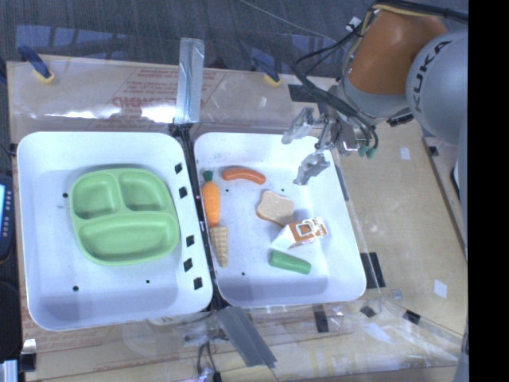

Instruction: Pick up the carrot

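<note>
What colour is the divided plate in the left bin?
Light green; the plate shows clearly in the camera view, inside the left bin.

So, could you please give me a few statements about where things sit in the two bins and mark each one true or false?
1. The carrot lies in the right bin, close to its left wall. True.
2. The green divided plate sits in the right bin. False: it sits in the left bin.
3. The gripper holds the carrot. False: it hangs over the right bin's upper right part, apart from the carrot, with nothing between its fingers.
4. The slice of bread lies between the sausage and the green block. True.
5. The corn cob lies above the carrot in the picture. False: it lies just below it.
</note>
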`<action>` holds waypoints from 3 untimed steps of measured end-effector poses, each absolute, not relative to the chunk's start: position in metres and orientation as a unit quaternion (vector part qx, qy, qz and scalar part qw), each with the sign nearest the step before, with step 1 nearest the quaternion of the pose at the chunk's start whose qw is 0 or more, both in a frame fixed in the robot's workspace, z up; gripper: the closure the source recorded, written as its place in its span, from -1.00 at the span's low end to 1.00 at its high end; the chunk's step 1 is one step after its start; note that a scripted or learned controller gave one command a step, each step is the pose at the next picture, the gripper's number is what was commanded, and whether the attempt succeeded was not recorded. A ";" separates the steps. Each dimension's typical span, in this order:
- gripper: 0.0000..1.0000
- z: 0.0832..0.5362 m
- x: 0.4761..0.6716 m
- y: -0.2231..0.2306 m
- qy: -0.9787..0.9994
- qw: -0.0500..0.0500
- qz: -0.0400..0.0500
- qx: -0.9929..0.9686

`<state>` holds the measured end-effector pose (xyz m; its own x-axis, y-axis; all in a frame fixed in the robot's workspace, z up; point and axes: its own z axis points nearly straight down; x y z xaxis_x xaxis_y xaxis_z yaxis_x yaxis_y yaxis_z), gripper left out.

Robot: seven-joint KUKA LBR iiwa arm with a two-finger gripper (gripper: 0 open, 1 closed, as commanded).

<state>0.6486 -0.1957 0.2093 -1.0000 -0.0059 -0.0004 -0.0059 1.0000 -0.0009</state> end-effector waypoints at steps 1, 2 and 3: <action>-1.00 0.094 0.658 -0.138 0.997 0.000 0.000 -0.080; 1.00 0.108 0.661 -0.138 0.997 0.004 -0.001 -0.083; 1.00 0.196 0.657 -0.066 0.946 0.004 -0.001 -0.323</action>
